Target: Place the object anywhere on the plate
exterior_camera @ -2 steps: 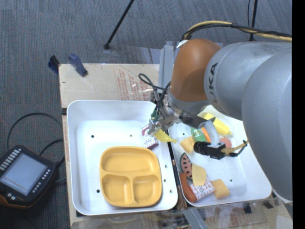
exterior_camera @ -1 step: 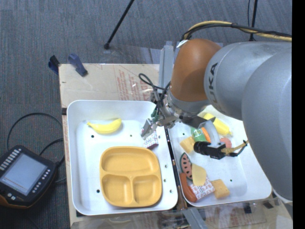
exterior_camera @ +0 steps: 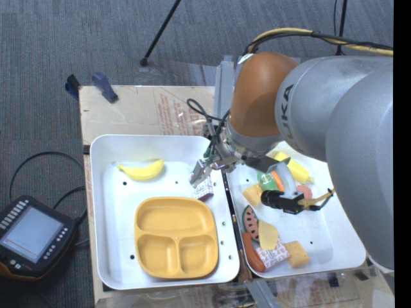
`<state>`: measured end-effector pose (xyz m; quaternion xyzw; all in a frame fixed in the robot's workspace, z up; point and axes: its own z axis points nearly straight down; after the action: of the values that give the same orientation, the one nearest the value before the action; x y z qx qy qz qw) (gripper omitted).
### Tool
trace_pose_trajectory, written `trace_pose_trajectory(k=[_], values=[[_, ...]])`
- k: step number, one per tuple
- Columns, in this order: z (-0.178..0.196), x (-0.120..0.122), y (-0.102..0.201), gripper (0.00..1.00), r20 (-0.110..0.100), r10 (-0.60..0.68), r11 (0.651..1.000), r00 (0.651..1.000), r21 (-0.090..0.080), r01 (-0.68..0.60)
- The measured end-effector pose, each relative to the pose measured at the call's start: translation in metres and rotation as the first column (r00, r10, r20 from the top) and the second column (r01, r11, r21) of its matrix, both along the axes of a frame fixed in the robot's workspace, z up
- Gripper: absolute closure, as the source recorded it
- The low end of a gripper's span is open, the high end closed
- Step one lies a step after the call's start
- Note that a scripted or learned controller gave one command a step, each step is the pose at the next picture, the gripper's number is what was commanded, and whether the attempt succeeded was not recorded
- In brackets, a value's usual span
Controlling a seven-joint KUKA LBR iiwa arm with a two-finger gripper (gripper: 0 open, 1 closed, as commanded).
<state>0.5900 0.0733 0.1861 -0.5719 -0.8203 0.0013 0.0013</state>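
**Two bins, one small packet at the tool**

Two white bins are being carried side by side on the table. Nearest the camera, in the left bin, a yellow compartment plate is lying flat with nothing on it. In the right bin, a watermelon slice, a red packet, a cracker and other toy foods are being kept in a heap. Further back, just beyond the plate's far right corner, a small packet is being clamped between the fingers of the tool, near the bins' shared wall. A banana is lying at the left bin's far side, well apart from the plate. A pendant is resting on the floor at the left.
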Motion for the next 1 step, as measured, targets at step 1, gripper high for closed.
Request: trace_pose_trajectory(k=[1], values=[[-0.0862,0.0437,0.0463,0.00,-0.004,-0.410,0.912,0.912,-0.005,0.410]])
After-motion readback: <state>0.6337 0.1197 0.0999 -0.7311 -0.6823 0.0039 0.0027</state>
